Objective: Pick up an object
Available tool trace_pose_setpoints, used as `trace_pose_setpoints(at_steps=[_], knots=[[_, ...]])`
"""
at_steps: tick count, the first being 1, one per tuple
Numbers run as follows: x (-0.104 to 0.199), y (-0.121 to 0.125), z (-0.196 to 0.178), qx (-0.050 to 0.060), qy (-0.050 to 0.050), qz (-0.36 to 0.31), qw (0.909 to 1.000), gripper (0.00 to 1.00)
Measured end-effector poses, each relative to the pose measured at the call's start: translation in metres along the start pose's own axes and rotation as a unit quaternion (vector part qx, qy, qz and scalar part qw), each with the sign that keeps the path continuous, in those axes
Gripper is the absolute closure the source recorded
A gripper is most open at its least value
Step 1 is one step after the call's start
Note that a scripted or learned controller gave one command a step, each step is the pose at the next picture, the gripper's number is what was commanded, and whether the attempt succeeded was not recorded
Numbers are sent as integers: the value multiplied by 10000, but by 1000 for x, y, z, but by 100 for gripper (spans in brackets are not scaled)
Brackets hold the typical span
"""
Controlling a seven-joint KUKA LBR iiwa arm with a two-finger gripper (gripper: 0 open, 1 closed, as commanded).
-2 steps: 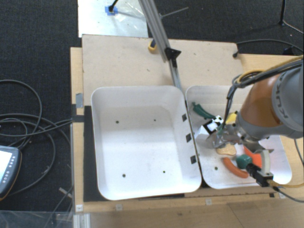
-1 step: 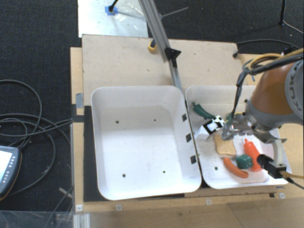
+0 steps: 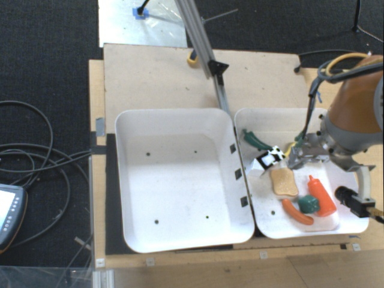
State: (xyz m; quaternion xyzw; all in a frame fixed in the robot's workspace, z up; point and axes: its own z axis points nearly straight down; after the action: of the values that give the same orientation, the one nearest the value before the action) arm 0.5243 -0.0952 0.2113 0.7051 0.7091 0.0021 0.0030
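The right bin holds several small objects. A tan bread slice lies in the middle, with a black-and-white checkered piece to its upper left. A dark green item lies near the bin's far left wall. An orange carrot-like piece, a teal lump and an orange-red sausage sit near the front. My gripper hangs low over the bin, just right of the checkered piece and above the bread slice. Nothing is visibly held in it.
The left bin sits beside the right one, with a shared wall between them. A slanted metal pole crosses the back of the bench. Cables and a tablet lie on the floor at the left.
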Motion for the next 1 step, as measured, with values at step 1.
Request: trace_pose_setpoints(at_steps=[1], knots=[[0,3,-54,-7,-1,-3,10000,100]])
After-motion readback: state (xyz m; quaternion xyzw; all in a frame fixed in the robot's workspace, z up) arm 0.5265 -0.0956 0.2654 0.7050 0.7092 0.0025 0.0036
